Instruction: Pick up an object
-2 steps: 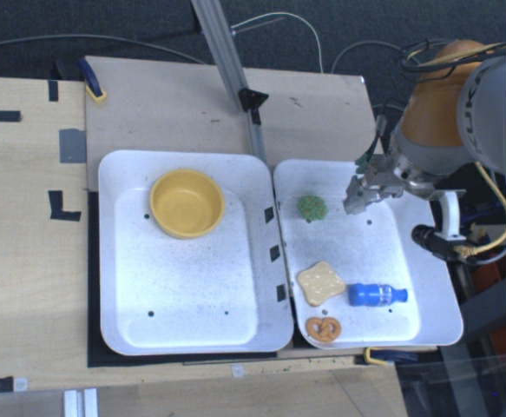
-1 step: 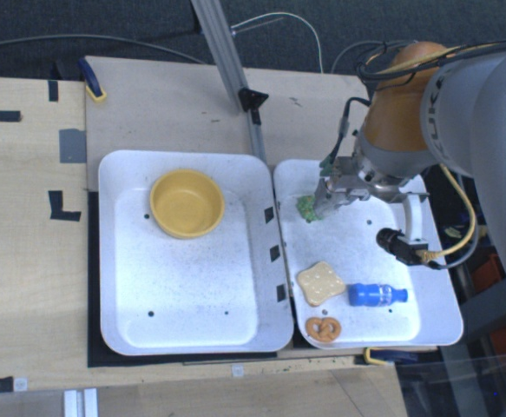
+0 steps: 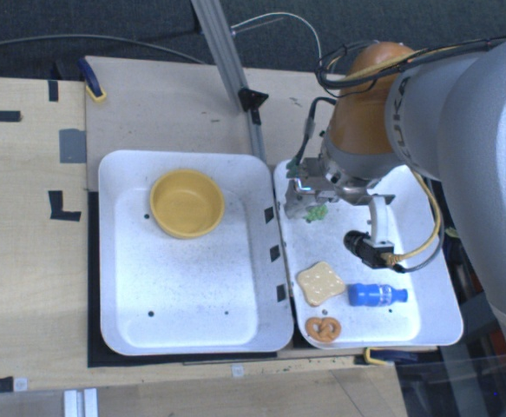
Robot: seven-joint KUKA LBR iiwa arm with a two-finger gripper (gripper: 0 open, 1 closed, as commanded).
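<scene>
My gripper (image 3: 305, 200) hangs low over the far left part of the right bin (image 3: 435, 320), right at a small green object (image 3: 316, 213) that peeks out beside its fingers. Whether that green piece sits between the fingers is hidden by the wrist. Nearer the front of the same bin lie a tan slice of toast (image 3: 320, 282), a blue bottle (image 3: 375, 295) on its side and a brown pretzel (image 3: 323, 328). A yellow bowl (image 3: 187, 202) stands in the far part of the left bin (image 3: 131, 320).
The grey arm with its orange band (image 3: 370, 94) covers the back right of the right bin. A slanted metal pole (image 3: 226, 50) rises behind the bins. A black cable fitting (image 3: 365, 248) hangs from the wrist above the bin's middle.
</scene>
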